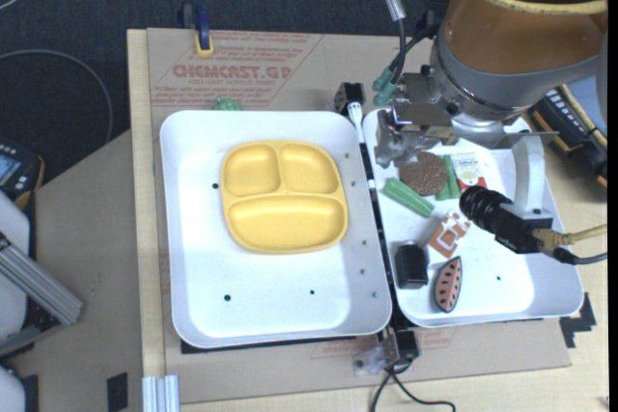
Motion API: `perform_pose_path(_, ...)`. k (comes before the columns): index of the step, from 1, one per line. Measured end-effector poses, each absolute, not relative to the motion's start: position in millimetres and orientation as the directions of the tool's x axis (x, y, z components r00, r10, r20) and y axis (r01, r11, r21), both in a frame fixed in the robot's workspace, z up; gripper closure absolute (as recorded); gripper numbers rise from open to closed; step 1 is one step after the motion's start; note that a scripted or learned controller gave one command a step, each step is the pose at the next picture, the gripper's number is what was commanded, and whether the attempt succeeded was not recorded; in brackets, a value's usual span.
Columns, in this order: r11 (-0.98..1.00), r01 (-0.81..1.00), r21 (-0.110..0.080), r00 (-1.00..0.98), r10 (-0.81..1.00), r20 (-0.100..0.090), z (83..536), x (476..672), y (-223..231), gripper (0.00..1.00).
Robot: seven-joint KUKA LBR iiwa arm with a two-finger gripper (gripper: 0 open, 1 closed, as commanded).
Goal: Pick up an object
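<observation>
Gripper point(401, 142) state we cannot tell; it hangs just above a rough brown disc point(423, 175), beside a smooth green stick point(408, 198).

Two white bins point(193, 236), one yellow divided plate point(283, 196), and about six small objects point(447, 283).

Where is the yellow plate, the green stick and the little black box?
yellow plate point(285, 196): camera view, middle of the divided plate, left bin.
green stick point(409, 198): camera view, middle of its length, right bin.
black box point(410, 264): camera view, its top face, right bin.
</observation>
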State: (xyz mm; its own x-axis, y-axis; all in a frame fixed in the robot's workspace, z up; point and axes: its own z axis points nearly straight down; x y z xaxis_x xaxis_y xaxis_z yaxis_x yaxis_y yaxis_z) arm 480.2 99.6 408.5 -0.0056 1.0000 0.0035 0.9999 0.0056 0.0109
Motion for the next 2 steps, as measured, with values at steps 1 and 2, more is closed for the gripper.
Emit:
perform_pose_path(1, 0.003, 1.000, 0.003, -0.003, 1.000, -0.001, 414.0, 479.9, 98.2, 1.00)
perform_pose_path(2, 0.009, 1.000, 0.003, -0.009, 1.000, 0.002, 398.8, 535.8, 186.0, 1.00)
